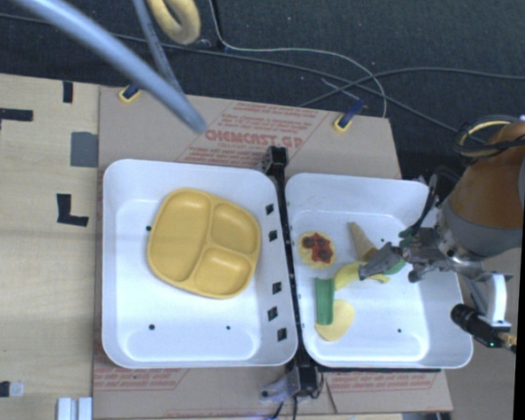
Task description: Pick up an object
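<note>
- The gripper [376, 267] hovers low over the right bin [431, 348], its dark fingertips at the upper end of a yellow banana-shaped toy [358, 274]; whether the fingers are open, closed or gripping cannot be told from this slanted overhead view — the tips blur into the toy.
- The banana lies near the bin's centre, curving toward 8 o'clock from the gripper, which probably makes it the object being tried for.
- At 10 o'clock from the gripper, a tan cone-shaped piece [360, 239] lies just beside the banana's upper end, close enough to crowd the grasp.
- At 9 o'clock, a small round piece with red topping [317, 247] rests apart from the banana, toward the bin's left wall.
- At 7 o'clock, a green stick [324, 300] lies across a pale yellow disc [339, 319], touching it, with the stick's upper end near the banana's lower tip.
- The arm [484, 205] enters from 3 o'clock, its orange band above the grey wrist, angled down so the fingers reach the cluster from the bin's open side.
- Farther out at 9 o'clock, the left bin [117, 267] holds a yellow divided plate [204, 242], well apart from the pick.
</note>
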